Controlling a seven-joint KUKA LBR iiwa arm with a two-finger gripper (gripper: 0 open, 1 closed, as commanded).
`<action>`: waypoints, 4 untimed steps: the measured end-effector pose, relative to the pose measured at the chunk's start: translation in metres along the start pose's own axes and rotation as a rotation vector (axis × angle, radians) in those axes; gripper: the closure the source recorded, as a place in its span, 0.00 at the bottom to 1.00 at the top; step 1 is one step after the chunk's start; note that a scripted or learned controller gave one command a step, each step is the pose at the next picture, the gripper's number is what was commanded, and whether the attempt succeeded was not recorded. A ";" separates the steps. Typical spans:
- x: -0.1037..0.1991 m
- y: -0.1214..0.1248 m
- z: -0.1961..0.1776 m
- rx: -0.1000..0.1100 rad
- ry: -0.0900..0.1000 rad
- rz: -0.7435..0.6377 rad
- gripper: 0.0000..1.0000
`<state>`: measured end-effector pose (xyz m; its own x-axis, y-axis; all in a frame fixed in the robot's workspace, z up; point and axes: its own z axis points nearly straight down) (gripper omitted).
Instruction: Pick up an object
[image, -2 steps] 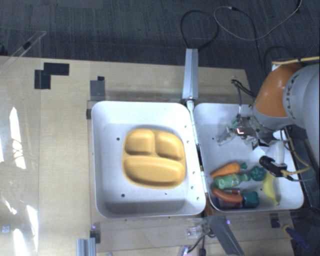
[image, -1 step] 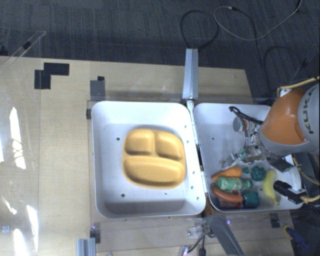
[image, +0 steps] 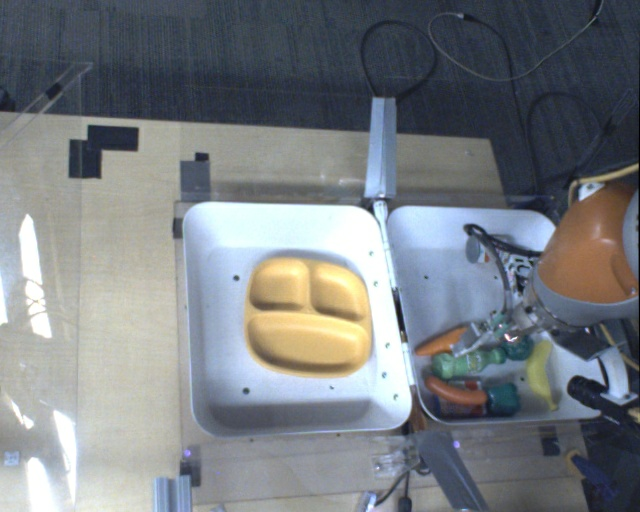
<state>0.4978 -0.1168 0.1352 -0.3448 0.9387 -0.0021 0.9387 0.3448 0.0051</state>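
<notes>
The right bin (image: 440, 260) holds a heap of small toy items at its near side: an orange carrot (image: 440, 343), a green piece (image: 465, 365), a red-orange sausage shape (image: 455, 393), a teal block (image: 502, 398) and a yellow banana (image: 540, 372). My gripper (image: 503, 333) hangs low over this heap, just above the green piece and right of the carrot. The arm's orange band (image: 595, 255) rises above it at the right. Nothing shows clearly between the fingers.
The left bin (image: 210, 300) carries a yellow three-part tray (image: 307, 315) in its middle. A metal post (image: 382, 150) stands behind the seam between the bins. Black cables (image: 490, 245) trail along the right bin's far side.
</notes>
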 end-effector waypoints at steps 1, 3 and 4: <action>0.020 0.015 0.046 -0.008 -0.005 0.013 0.00; 0.020 0.018 0.034 -0.014 -0.007 0.012 0.00; 0.004 0.044 0.046 -0.003 0.000 0.037 0.00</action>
<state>0.5380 -0.0980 0.0896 -0.3094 0.9509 -0.0022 0.9509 0.3094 0.0078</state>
